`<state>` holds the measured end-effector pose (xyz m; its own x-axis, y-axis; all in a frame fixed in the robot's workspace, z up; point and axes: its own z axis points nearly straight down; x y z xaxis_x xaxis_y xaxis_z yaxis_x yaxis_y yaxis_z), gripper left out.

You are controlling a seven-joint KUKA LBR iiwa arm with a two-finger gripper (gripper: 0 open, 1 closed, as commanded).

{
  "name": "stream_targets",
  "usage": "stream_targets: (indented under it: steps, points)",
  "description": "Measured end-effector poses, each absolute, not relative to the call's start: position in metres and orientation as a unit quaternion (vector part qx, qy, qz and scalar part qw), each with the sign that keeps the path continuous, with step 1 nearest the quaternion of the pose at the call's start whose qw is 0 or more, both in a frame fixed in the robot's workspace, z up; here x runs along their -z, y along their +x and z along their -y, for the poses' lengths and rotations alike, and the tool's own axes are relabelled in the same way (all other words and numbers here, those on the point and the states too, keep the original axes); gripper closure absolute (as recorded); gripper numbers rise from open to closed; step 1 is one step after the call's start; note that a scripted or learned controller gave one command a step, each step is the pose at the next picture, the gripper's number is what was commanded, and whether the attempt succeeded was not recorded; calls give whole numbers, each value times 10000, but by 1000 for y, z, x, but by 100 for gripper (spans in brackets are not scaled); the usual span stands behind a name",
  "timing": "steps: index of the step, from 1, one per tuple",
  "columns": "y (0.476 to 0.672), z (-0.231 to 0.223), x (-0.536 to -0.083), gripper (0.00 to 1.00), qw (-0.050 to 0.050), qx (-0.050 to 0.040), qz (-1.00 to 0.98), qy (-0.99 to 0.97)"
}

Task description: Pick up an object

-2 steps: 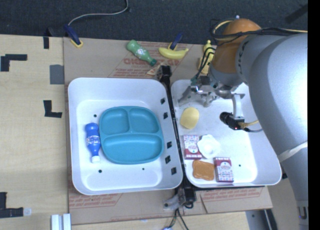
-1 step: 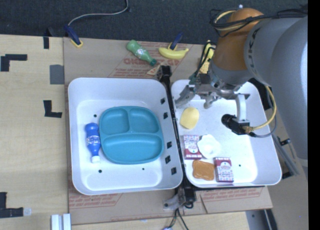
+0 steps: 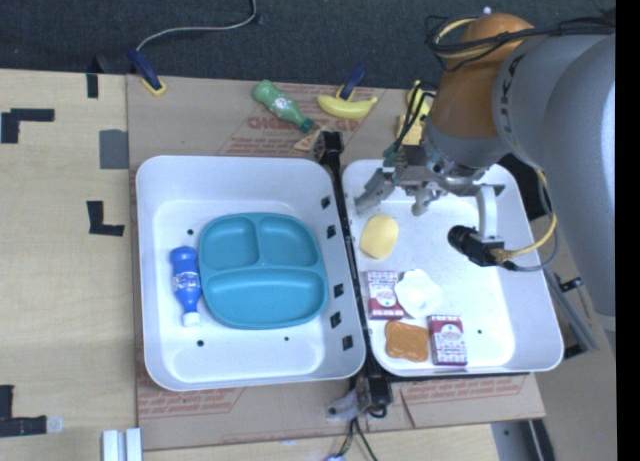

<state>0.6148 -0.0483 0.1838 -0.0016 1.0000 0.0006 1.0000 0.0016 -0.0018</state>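
My gripper (image 3: 398,197) hangs over the back of the right bin (image 3: 530,279), open, with nothing between its fingers. A pale yellow rounded object (image 3: 379,236) lies just in front of and below the fingertips, apart from them. Further forward in the same bin lie a red-and-white box (image 3: 382,294), a white lump (image 3: 417,292), an orange-brown piece (image 3: 406,340) and a second red box (image 3: 447,339).
The left bin (image 3: 160,199) holds a blue divided plate (image 3: 263,269) and a small blue bottle (image 3: 184,284). Behind the bins, on the cardboard, lie a green bottle (image 3: 283,105) and a banana (image 3: 347,105). The arm covers the right bin's back right corner.
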Motion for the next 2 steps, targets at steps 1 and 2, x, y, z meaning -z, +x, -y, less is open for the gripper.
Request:
stream_targets:
  steps: [1,2]
  points:
    - [653,43,-184,0,2,-2,7077,-7065]
    - [612,45,-184,0,1,-10,7070,-7072]
